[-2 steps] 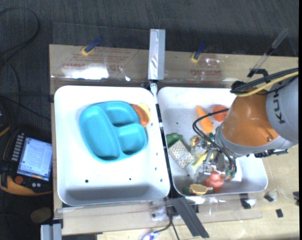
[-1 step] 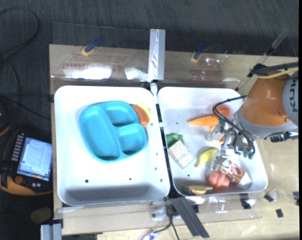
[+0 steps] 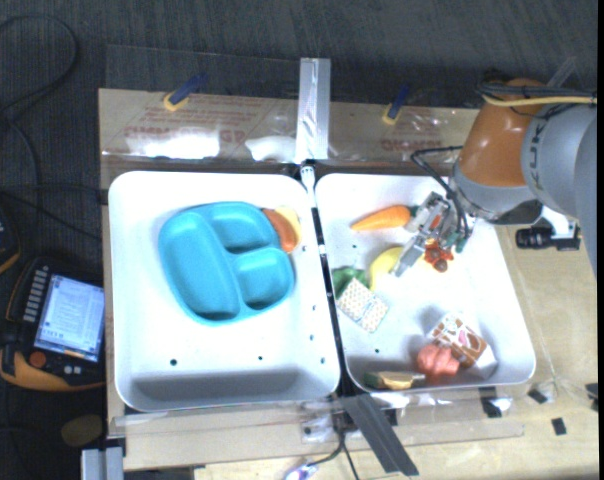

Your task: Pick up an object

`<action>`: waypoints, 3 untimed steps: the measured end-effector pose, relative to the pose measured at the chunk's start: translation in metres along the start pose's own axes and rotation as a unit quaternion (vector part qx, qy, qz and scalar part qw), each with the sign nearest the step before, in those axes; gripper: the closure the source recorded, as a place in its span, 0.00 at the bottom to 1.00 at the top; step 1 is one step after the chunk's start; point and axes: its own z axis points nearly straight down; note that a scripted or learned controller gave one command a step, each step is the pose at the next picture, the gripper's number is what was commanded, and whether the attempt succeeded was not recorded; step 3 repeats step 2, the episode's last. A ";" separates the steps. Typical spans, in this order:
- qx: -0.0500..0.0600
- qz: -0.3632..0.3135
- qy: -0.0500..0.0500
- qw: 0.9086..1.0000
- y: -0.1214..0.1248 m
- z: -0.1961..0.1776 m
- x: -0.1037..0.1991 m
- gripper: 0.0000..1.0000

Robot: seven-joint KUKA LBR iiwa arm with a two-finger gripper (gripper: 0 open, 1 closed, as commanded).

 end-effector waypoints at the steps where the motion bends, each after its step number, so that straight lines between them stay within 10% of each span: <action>1: 0.001 -0.001 -0.004 1.000 0.001 -0.012 -0.002 1.00; 2: 0.001 -0.055 0.004 0.998 0.070 -0.095 0.071 1.00; 3: 0.001 -0.055 0.004 0.998 0.070 -0.095 0.071 1.00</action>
